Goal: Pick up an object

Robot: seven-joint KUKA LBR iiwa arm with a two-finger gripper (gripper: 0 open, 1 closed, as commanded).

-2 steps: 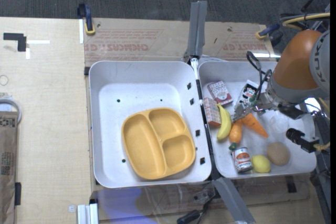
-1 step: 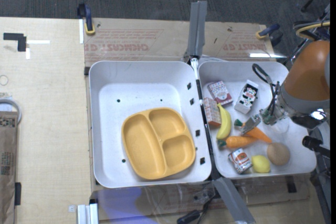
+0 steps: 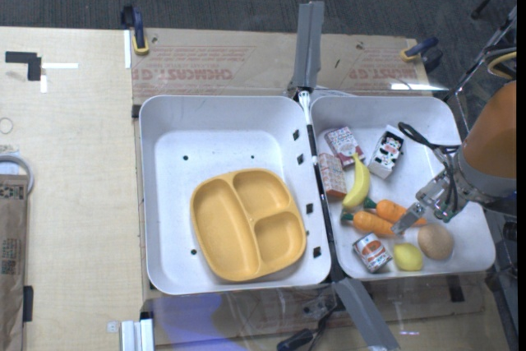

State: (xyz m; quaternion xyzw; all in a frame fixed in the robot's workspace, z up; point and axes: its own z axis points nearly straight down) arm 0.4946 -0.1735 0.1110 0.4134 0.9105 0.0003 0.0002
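The carrots [image 3: 380, 217] lay in the right bin [image 3: 374, 107], toward its front, one orange length stacked just behind another. The hand [image 3: 408, 219] was down at their right end, its fingers reaching onto the nearer carrot's tip; whether it was pinching the carrot or merely touching it could not be told, nor how wide it stood. Just beside it sat a brown potato [image 3: 436, 242], with a lemon [image 3: 408, 257] and a small can [image 3: 372, 252] in front. A banana [image 3: 357, 183] lay behind the carrots, near a red carton [image 3: 341, 144] and a black-and-white carton [image 3: 386, 152]. The left bin [image 3: 164, 127] held a yellow divided plate [image 3: 246, 222]. Both bins rested on the tabletop [image 3: 66, 201].
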